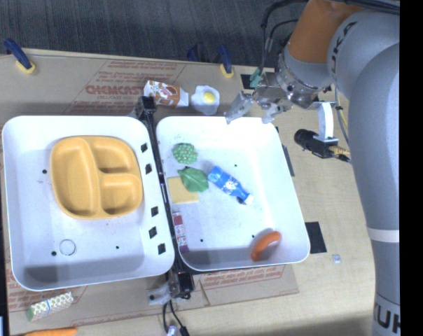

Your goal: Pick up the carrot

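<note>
Carrot (266, 243) lies ungrasped in the right bin (285, 161); gripper (252, 109), jaws spread, hovers over the bin's far rim.

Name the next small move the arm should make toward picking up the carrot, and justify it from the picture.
Probably carry the hand toward the near right corner of the right bin, above the carrot. The hand sits over the bin's far rim, and the carrot lies untouched against the near wall.
</note>
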You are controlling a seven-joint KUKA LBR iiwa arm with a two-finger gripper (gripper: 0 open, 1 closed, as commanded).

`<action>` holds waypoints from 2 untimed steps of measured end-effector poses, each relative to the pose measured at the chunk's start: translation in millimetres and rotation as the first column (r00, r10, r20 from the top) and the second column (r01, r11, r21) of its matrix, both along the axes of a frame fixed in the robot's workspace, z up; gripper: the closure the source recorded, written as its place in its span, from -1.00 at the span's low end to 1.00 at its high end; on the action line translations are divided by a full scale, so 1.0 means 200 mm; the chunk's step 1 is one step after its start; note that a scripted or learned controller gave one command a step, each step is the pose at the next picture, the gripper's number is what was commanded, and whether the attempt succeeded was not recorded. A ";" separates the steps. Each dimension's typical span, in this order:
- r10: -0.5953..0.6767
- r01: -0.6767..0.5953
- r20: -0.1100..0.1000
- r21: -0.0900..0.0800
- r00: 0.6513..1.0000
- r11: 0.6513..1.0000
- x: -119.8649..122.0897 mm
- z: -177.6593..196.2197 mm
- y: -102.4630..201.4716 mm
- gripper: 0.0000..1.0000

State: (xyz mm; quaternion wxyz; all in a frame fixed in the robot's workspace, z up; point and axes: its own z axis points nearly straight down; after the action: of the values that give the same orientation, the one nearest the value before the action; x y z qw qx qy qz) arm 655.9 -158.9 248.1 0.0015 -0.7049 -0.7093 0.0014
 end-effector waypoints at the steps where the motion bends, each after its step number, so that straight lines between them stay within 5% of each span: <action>1: -0.026 0.026 -0.003 0.001 1.000 1.000 0.00 -0.54 0.24 -1.00; 2: -0.177 0.177 -0.002 -0.001 0.984 0.984 -0.26 -0.78 0.33 -1.00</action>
State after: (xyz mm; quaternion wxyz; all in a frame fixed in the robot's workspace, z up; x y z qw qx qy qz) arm 603.1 -93.7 91.2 0.0021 -0.7651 -0.6439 0.0020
